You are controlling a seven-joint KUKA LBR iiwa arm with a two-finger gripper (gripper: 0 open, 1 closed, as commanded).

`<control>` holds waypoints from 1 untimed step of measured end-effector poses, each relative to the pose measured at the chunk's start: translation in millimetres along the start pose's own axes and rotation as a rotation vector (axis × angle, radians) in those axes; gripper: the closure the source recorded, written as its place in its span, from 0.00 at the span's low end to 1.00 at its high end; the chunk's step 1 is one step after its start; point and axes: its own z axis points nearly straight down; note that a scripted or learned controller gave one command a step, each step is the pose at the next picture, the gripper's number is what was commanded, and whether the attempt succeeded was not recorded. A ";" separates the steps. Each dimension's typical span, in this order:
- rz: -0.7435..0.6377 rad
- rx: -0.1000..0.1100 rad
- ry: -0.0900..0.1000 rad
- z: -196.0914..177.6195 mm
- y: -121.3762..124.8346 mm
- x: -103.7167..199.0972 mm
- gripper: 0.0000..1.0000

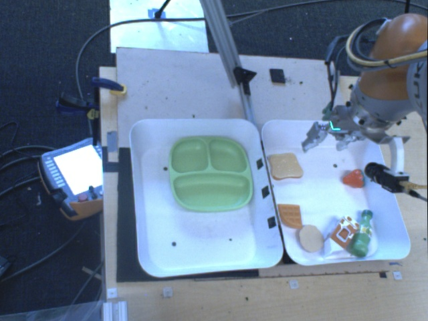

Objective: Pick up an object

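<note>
My gripper [328, 139] hovers over the far end of the right bin [401, 236], fingers spread open with nothing between them. A slice of toast [285, 166] lies just below and left of it, near the bin's left wall. A red, strawberry-like piece [354, 178] sits to the lower right of the gripper. Nearer the front lie an orange square cracker [290, 215], a round tan cookie [310, 238], a small orange-and-white box [344, 233] and a green bottle [361, 238].
The left bin [154, 246] holds a green divided plate [210, 174]. A slanted metal pole [224, 35] crosses the back board. A black fitting [384, 176] on a cable juts over the right bin's right side. A handheld pendant [73, 176] lies far left.
</note>
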 end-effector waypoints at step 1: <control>0.000 -0.001 0.000 -0.5 0.3 0.0 0.00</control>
